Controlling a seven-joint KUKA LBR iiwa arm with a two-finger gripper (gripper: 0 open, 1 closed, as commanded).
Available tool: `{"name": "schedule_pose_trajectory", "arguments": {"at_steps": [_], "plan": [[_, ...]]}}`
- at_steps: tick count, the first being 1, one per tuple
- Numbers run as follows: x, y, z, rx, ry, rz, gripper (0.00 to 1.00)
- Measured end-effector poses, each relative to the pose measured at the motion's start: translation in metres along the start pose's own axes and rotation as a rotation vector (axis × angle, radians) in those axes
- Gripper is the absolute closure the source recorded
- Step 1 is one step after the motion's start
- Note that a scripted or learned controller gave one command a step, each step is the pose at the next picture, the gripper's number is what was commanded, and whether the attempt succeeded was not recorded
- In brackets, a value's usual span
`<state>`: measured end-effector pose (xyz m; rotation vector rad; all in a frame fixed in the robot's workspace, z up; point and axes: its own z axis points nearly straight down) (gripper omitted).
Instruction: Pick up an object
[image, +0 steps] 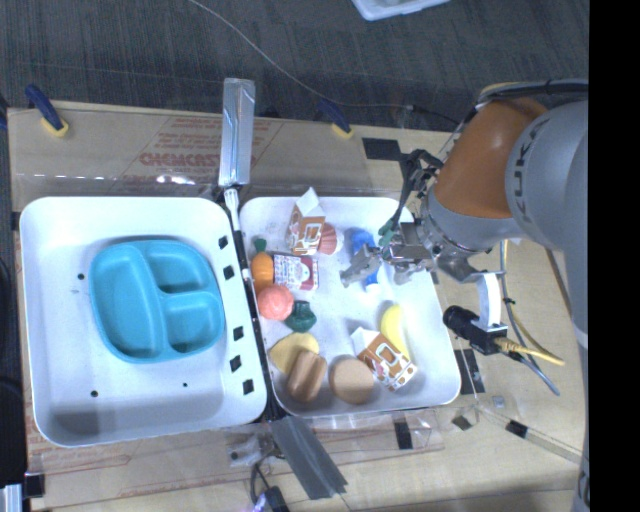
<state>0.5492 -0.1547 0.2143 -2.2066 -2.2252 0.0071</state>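
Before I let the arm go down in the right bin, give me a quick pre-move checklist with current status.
1. Tool over the right bin: ok, it hangs over the bin's upper middle.
2. Nothing between the tool's fingers: cannot tell, the view is too blurred there.
3. Target near the tool: ok, a blue object lies just beside it.
4. Neighbours crowding: not ok, a carton and a banana lie close.
5. Left bin ready for a drop: ok, it holds a blue tray.
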Motion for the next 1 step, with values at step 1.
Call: {"name": "schedule_pose_trajectory", "arguments": {"at_steps": [1], "plan": [[-0.0175,0.0090,0.0880,0.007,0.001,0.037,0.00]]}}
